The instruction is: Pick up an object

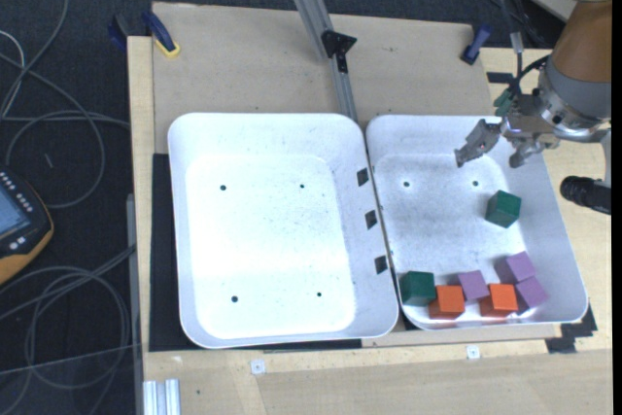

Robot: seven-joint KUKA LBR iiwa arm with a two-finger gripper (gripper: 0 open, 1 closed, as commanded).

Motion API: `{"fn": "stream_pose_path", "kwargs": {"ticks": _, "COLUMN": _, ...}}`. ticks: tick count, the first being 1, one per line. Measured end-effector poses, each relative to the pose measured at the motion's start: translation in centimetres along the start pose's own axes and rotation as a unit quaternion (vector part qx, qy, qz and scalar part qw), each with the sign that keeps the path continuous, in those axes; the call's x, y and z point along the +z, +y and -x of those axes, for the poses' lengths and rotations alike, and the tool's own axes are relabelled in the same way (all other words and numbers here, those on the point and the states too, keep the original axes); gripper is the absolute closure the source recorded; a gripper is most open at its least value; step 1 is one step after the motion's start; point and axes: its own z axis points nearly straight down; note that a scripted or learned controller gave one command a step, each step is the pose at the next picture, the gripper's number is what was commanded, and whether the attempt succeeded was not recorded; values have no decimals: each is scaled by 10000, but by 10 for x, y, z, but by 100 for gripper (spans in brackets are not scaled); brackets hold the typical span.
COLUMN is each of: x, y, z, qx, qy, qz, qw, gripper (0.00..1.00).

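The two-finger metal end effector [496, 147] is positioned above the far part of the right shallow white plastic bin [428, 199]. Its fingers are spread apart and nothing is between them.

A dark green cube [503, 208] lies alone in the right bin, just near of the end effector and apart from it. The remaining blocks are grouped along the near wall of the same bin:
- a second green cube [419, 287] at the left end;
- an orange cube [448, 300] just beside it;
- a purple cube [472, 284];
- a second orange cube [501, 297];
- two further purple cubes [525, 277] at the right end.

The left shallow white plastic bin [267, 228] sits beside the right bin on the light wooden bench [253, 53].
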Motion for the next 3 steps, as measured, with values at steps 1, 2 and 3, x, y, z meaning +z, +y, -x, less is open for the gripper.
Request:
{"fn": "stream_pose_path", "kwargs": {"ticks": 1, "x": -54, "y": -97, "z": 23, "qx": 19, "qy": -2, "qz": 3, "qw": 10000, "gripper": 0}}
{"fn": "stream_pose_path", "kwargs": {"ticks": 2, "x": -311, "y": -97, "z": -2, "qx": -10, "qy": -18, "qz": 57, "qw": 10000, "gripper": 0}}
{"fn": "stream_pose_path", "kwargs": {"ticks": 3, "x": -305, "y": -15, "z": 5, "qx": -14, "qy": -18, "qz": 19, "qw": 10000, "gripper": 0}}
